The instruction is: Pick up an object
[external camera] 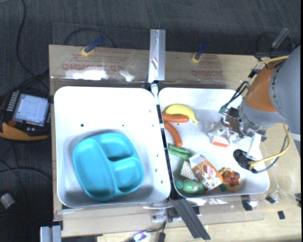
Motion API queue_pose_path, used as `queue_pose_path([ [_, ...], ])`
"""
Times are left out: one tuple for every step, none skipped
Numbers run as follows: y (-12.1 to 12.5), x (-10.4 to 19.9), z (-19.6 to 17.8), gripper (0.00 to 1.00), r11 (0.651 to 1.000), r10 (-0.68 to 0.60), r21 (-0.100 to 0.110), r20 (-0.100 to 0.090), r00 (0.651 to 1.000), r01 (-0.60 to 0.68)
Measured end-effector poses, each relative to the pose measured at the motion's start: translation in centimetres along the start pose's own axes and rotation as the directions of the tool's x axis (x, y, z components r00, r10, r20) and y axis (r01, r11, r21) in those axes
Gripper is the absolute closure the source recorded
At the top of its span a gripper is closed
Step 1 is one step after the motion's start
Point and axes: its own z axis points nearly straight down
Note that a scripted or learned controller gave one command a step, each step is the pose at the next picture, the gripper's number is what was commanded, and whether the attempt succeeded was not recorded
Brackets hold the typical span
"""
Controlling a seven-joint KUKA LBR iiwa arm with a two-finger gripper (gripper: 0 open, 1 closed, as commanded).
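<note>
Looking down on the bench, you see two white bins side by side. The left bin (65, 110) holds one blue divided tray (107, 164). The right bin (212, 97) holds a yellow banana (184, 110), two orange sausages (174, 119), a green cucumber (179, 152), a printed carton (206, 171), a green round item (189, 186) and a red-orange item (230, 178).

The gripper (228, 127) sits at 3 o'clock in the right bin. A small white and orange object (219, 139) lies directly under it, toward 7 o'clock from the wrist. You cannot tell how far the jaws stand apart, nor whether they hold the object.

The object shows a white upper part and an orange lower edge.
</note>
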Motion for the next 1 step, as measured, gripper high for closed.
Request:
queue_pose_path([
  [-3.15, 1.55, -10.35, 1.0, 1.0, -0.021, 0.011, 0.001, 1.0, 0.021],
])
